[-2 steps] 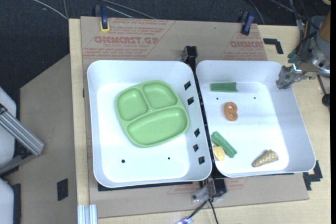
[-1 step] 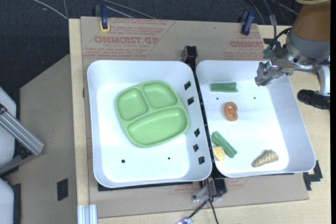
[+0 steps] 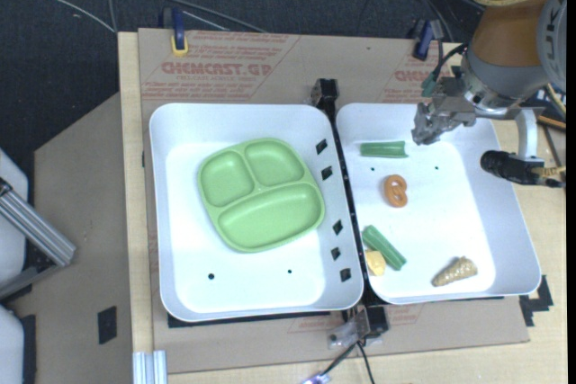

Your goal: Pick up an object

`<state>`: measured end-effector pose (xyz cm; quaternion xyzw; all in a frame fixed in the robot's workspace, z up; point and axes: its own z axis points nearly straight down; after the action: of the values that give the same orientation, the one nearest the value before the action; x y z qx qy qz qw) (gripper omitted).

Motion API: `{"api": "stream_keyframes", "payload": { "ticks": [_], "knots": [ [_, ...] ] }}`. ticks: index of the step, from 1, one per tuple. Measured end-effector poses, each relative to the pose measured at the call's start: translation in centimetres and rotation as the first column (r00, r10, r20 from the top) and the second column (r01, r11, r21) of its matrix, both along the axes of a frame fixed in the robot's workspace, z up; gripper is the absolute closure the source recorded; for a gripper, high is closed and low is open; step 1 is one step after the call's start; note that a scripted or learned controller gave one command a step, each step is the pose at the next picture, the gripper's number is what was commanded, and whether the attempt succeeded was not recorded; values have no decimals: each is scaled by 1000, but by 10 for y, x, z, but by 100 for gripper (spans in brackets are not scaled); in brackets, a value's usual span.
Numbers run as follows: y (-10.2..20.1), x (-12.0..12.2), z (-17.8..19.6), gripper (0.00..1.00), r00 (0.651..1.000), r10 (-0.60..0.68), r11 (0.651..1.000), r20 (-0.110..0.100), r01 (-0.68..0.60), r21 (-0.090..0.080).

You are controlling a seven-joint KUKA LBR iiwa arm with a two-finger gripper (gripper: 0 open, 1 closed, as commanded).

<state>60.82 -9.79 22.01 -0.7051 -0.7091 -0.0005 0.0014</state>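
While my gripper (image 3: 430,127) hovers over the right bin's (image 3: 490,220) far edge, I cannot tell how it is set. Nearest is a green stick (image 3: 383,149), just left of it and slightly nearer the camera, long axis running left-right across the bin. An orange ring (image 3: 395,190) lies farther toward the camera.

Pale green divided plastic plate (image 3: 261,193) on a glossy white bin (image 3: 180,283); next door, two dark green sticks (image 3: 383,149), an orange-brown pretzel ring (image 3: 395,191), a tan ridged cone (image 3: 454,271).
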Motion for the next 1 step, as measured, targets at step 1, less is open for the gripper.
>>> {"api": "stream_keyframes", "payload": {
  "ticks": [1],
  "knots": [
    [55,15,-7,100,1000,0,1000,2,0,-1]
  ]
}}
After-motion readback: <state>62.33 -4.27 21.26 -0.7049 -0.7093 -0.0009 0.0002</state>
